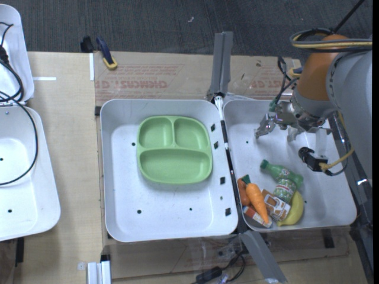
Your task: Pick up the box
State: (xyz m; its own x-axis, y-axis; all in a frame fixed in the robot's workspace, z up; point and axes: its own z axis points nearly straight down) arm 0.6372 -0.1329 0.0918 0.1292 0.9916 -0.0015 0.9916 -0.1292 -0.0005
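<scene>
Over on the right bin [331, 215] is where my feed shows all the action: the hand [278, 130] hangs above the bin's far half, its two fingers spread apart with nothing between them, so I'd call it released and touching nothing. One fingertip points toward the bin's left wall, the other sits nearer the wrist. Behind it I can see the grey arm [349, 81] with its orange band [317, 64] coming in from the right, plus a yellow cable looped over the top and a black cable dangling under the wrist. The box [273, 201], a small orange and white carton, lies well apart from the hand down in the near part of the same bin, wedged in a little pile: a carrot [256, 199] lies against its left side, a green bottle [283, 180] lies tilted just above it, and a banana [295, 210] curls along its right side. Left bin [118, 218] holds a green divided plate [174, 149] sitting flat toward its far half. Both bins rest on a tan cardboard-covered surface [65, 99] with some red printing, a blue and yellow clip [106, 56] lies near its far edge, and dark carpet floor [148, 10] runs beyond that. White trays with a black cord show at the far left.
</scene>
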